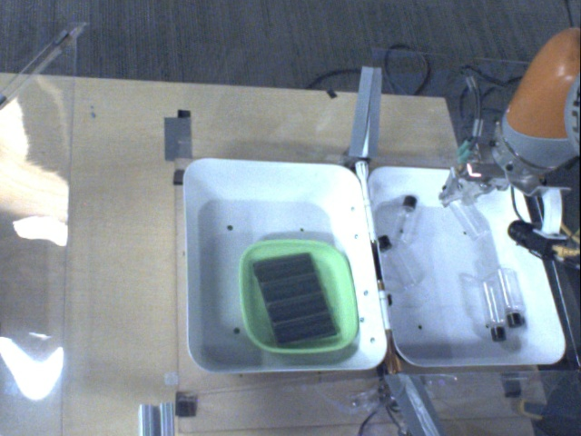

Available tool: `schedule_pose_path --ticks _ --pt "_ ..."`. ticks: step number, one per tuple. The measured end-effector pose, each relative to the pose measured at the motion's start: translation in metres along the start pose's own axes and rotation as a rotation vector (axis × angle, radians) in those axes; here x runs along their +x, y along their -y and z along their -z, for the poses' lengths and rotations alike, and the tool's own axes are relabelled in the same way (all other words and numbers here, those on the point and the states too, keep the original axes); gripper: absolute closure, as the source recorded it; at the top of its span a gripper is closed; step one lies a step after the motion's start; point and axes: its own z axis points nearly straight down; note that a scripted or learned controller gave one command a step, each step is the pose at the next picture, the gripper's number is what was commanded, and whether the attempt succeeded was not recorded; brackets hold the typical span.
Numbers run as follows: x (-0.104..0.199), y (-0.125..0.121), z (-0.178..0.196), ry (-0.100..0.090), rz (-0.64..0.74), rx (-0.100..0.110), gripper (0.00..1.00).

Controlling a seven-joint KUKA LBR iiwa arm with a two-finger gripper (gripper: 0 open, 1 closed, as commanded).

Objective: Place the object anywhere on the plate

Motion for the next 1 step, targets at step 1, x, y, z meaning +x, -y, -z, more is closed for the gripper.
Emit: schedule_pose_path --ticks 1 --pt "0.0613 0.0509 -0.0018 -0.002 0.315 0.003 1.0"
